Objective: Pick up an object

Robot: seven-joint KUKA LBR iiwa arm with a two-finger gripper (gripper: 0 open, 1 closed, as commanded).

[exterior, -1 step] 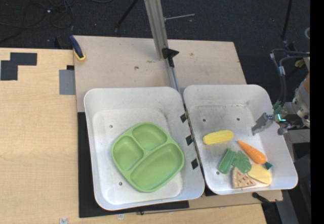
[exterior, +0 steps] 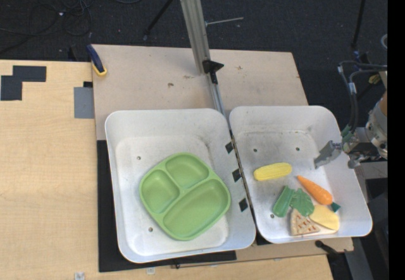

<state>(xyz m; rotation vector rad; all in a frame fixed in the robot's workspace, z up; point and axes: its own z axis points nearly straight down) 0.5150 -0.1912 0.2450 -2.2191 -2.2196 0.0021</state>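
Observation:
The right bin [exterior: 278,122] holds several toy foods near its front: a yellow corn cob [exterior: 273,172], an orange carrot [exterior: 314,189], a green vegetable piece [exterior: 290,201], a tan waffle wedge [exterior: 305,226] and a pale yellow piece [exterior: 326,217]. My gripper [exterior: 342,155] hangs over the right side of this bin, up and to the right of the carrot. Its fingers stand open with nothing between them. The arm enters at the right edge of the view.
A green divided plate [exterior: 185,195] lies in the left bin [exterior: 126,130]. A metal post [exterior: 197,32] rises behind the gap between the bins. A wooden bench surface [exterior: 44,165] lies to the left, and cables trail on the dark floor behind.

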